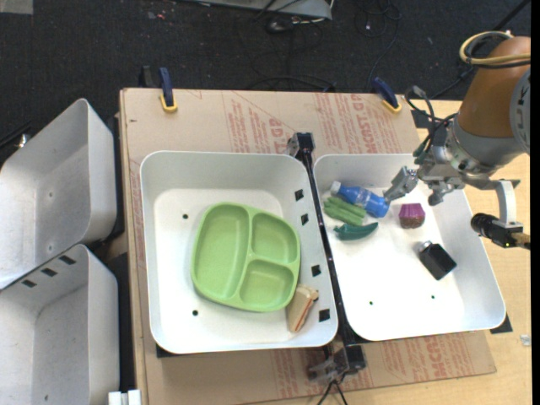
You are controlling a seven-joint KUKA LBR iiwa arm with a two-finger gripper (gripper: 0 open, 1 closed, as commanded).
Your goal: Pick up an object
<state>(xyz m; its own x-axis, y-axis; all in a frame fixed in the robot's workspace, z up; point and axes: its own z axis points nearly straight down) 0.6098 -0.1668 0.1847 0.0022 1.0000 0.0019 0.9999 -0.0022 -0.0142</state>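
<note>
camera view: the arm [494, 91] enters from the right above the right bin [472, 310]; the claw [418, 186] hangs over the upper part of that bin, its two fingers spread apart with nothing between them; one fingertip sits just beside the blue bottle [361, 197], the other near the purple block [411, 215]; the blue bottle lies tilted across a green strip [342, 210]; a dark green curved piece [357, 230] lies just below them; a black block [437, 260] rests lower right, apart from the rest; the left bin [164, 251] holds a green divided plate [246, 256]; a tan wedge [300, 309] leans at the plate's lower right edge, close to the bin wall
</note>
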